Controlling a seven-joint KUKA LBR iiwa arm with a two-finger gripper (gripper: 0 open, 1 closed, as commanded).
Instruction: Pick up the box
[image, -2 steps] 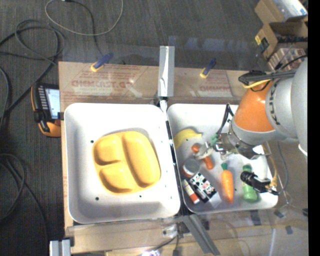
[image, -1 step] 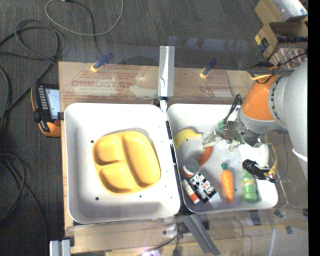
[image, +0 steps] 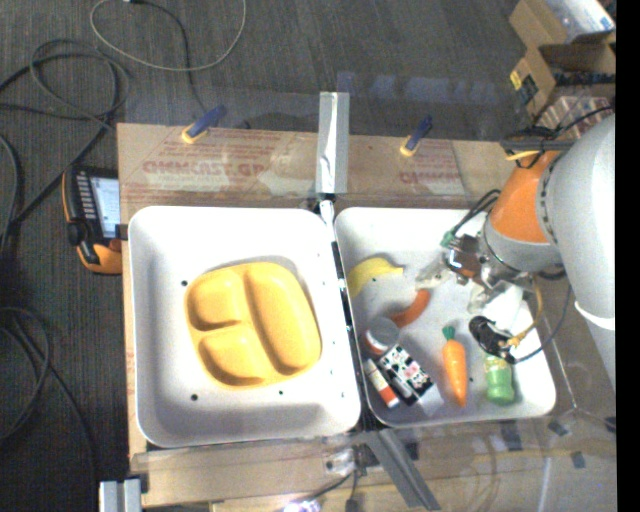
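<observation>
Right bin (image: 545, 400), box (image: 406, 374) near its front-left corner, gripper (image: 462, 262) near back edge, grip state unclear.

Divided tray (image: 255, 322) sits in the left bin (image: 150, 400) — the box (image: 408, 373) lies in the right bin (image: 540, 400), left of the toy carrot (image: 455, 371).

one fixed overhead camera, seemingly slanted, facing both bins (image: 140, 300).

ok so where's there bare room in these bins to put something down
Left bin: bare white floor rings the yellow tray, widest along its near edge. Right bin: bare at the far wall; crowded among the box, carrot and gripper.
</observation>
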